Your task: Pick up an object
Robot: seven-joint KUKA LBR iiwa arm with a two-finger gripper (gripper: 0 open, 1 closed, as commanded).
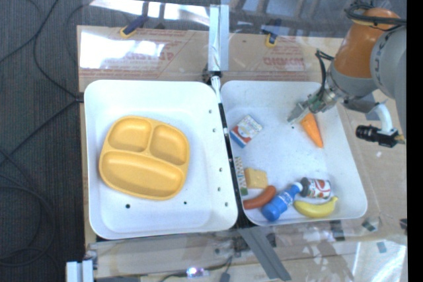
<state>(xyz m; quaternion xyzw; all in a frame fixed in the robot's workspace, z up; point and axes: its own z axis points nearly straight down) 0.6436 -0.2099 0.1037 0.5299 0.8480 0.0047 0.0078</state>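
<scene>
Over in the left bin you've got a yellow divided plate lying flat, nothing on it. Move across to the right bin: a small carton sits near the dividing wall, below it a cheese wedge, then a sausage, a blue bottle, a small can and a banana bunched along the near edge. Further right, the carrot lies alone toward the bin's far right, thick end up by your gripper, tip pointing down toward the near edge. Your fingers look slightly spread right at the carrot's top, but it isn't clearly between them, so I can't call it gripped. It's likely light, stiff, smooth plastic and it tapers, so it may slip; take it across the thick end.
</scene>
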